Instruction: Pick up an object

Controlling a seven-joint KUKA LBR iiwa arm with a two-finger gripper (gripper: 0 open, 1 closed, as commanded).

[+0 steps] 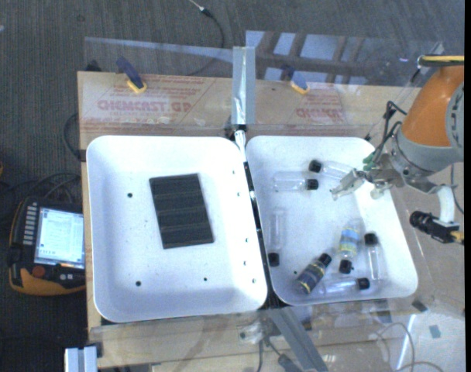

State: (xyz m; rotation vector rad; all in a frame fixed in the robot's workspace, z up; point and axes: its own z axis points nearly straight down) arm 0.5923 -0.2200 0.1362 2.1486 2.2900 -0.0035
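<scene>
Claw (358,183) hovers over right bin (390,231), clear vials (293,182) lying just beside.

Two bins side by side, as I see them from above

My left bin (111,285) holds one flat ridged pad (181,210) near its middle. My right bin (390,281) holds the vials (328,266), scattered from its far side to its near edge, with the gripper (359,183) over its far right part.

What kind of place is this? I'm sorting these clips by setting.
Probably a robotics lab bench: two white bins sit on a clamped board, a grey-and-orange arm's gripper hangs over small vials, and a teach pendant lies on the floor.
</scene>
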